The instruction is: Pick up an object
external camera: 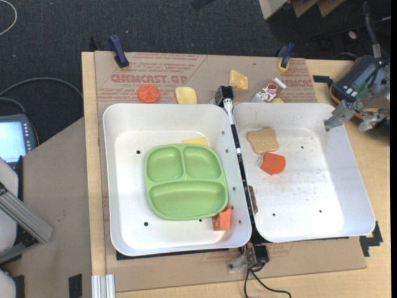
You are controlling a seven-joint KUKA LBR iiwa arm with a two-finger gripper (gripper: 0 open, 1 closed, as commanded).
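We see the tan toast piece (263, 139) and the red-orange chunk (272, 164) touching it in the right bin (347, 185), well apart from the hand (340, 115), which hangs over that bin's far right rim. We cannot tell whether the hand is open or closed.
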